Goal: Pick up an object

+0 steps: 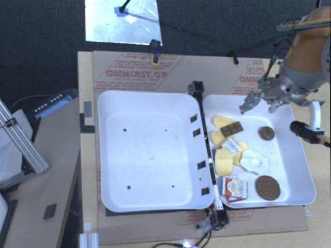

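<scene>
A: While the gripper (262,101) hangs above the back rim of the right bin (305,182), its fingers look spread with nothing between them, though the slant makes that hard to swear to. What would you take?

B: You might try the small brown disc (266,133), lying apart near the bin's back right. It's probably light, stiff and flat, so you'd pinch it across its edges. The yellow pieces (223,161) crowd together; the carton (234,188) looks slick.
</scene>
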### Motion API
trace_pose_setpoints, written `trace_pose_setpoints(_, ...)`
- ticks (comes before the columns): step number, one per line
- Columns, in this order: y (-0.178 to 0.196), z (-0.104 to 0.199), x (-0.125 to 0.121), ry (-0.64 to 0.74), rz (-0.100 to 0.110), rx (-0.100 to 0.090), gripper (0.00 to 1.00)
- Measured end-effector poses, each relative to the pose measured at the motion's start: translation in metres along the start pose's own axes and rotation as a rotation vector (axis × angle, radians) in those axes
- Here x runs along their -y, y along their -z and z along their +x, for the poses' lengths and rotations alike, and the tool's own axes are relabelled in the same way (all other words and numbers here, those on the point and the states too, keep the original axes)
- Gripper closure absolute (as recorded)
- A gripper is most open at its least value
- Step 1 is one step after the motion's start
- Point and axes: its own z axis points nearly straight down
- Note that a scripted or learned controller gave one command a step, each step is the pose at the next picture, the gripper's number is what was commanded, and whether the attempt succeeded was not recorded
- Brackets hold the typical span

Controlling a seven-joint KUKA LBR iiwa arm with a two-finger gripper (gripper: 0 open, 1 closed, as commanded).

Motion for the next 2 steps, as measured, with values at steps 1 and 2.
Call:
trace_pose_setpoints(1, -0.115, 0.027, 0.003, 0.004, 0.011, -0.003, 0.0)
trace_pose_setpoints(2, -0.149, 0.002, -0.038, 0.002, -0.001, 0.0, 0.0)
